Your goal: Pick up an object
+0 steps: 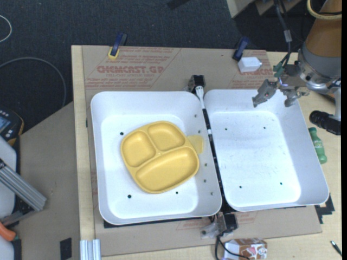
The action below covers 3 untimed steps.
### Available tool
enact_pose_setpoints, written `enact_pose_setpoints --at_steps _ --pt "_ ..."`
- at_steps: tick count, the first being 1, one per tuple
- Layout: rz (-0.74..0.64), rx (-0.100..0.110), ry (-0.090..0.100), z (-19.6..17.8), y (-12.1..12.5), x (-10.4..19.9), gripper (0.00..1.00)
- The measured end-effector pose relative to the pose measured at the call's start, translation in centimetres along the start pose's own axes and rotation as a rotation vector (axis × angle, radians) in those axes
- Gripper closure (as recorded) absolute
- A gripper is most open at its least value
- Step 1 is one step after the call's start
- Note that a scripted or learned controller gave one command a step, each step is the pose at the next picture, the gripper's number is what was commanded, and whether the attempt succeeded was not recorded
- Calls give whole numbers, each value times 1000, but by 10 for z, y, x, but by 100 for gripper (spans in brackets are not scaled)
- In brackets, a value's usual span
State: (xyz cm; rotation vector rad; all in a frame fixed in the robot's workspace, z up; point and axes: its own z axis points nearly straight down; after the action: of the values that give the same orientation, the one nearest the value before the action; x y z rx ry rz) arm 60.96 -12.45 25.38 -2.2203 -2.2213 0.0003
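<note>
A yellow three-compartment plate lies flat in the left bin, a little right of its middle. My gripper hangs over the far edge of the right bin, well to the right of the plate. Its two fingers are spread apart, with nothing between them. The arm's orange band shows at the top right corner.
The two white bins sit side by side on a cardboard sheet. A small white block and clamps stand along the sheet's far edge. A green marker lies just outside the right bin's right wall.
</note>
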Motion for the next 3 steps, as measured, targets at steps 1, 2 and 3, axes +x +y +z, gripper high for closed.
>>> enact_pose_setpoints --at_steps 1,2,3 --pt "-3 3 2 -63 -67 58 0" --pt "-3 4 2 -81 -133 90 0" --pt "-1 -1 0 -91 -130 88 100"
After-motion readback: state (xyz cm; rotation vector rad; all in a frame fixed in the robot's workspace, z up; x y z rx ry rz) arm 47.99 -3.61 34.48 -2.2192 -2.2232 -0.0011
